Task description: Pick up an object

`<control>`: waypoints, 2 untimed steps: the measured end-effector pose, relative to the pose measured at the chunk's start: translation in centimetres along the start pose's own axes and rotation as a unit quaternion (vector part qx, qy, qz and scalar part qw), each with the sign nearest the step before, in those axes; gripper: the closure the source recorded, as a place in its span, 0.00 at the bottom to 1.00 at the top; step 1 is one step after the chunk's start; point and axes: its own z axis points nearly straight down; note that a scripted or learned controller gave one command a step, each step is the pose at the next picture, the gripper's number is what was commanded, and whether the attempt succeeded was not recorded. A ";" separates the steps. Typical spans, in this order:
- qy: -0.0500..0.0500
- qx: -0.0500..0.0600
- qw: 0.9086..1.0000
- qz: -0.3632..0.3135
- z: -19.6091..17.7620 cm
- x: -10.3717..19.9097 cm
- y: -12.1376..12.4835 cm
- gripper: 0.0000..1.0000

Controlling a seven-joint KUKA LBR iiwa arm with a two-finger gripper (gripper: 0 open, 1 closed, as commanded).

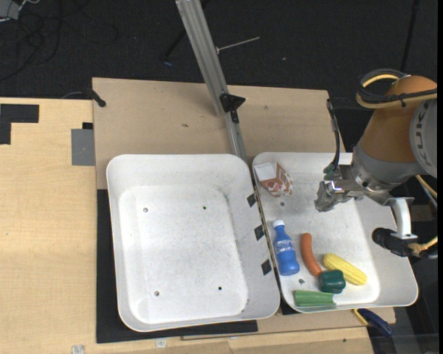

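Observation:
The right bin (380, 290) holds several objects. A small red and white carton (274, 181) lies near its back left corner. A blue bottle (284, 248) lies along its left wall, with an orange sausage (309, 254) beside it. Toward the front sit a yellow corn cob (345, 268), a dark green block (331, 281) and a green pod (313, 299). My gripper (325, 197) hangs over the bin's back right part, to the right of the carton and above the sausage. Nothing shows between its fingers.
The left bin (125, 198) lies beside the right one, separated by a shared wall with black clips. A slanted metal rail (209, 65) rises behind the bins. The arm's grey and orange body (395, 135) covers the right bin's back right corner.

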 end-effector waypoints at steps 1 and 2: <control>0.000 -0.002 1.000 -0.003 -6.4 -0.2 0.2 1.00; 0.000 -0.001 1.000 -0.003 -10.7 -0.3 0.3 1.00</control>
